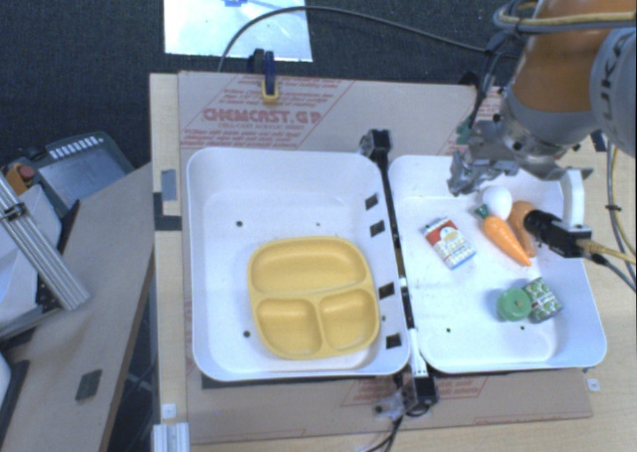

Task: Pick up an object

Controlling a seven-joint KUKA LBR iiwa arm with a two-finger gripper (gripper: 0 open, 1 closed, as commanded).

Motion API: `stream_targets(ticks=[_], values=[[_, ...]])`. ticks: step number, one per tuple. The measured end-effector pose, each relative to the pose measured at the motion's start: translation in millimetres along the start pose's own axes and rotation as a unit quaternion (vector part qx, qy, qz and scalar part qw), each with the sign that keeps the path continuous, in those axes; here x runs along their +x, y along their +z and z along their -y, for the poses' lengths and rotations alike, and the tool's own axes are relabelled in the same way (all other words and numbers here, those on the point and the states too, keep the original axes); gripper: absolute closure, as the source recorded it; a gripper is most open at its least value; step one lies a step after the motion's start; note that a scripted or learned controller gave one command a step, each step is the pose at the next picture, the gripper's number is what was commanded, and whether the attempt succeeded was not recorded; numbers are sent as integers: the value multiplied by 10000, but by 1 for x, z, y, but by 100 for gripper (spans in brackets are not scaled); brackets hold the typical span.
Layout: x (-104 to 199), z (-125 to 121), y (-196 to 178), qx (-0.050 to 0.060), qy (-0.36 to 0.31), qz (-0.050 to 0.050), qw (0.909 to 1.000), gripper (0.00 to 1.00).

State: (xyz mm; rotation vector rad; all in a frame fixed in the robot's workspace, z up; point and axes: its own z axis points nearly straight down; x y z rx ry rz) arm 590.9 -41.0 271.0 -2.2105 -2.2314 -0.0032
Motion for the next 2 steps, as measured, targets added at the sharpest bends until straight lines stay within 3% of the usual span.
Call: stream_targets(ticks=[2], values=[[111, -14, 17, 1, -5, 0, 10000, 100]])
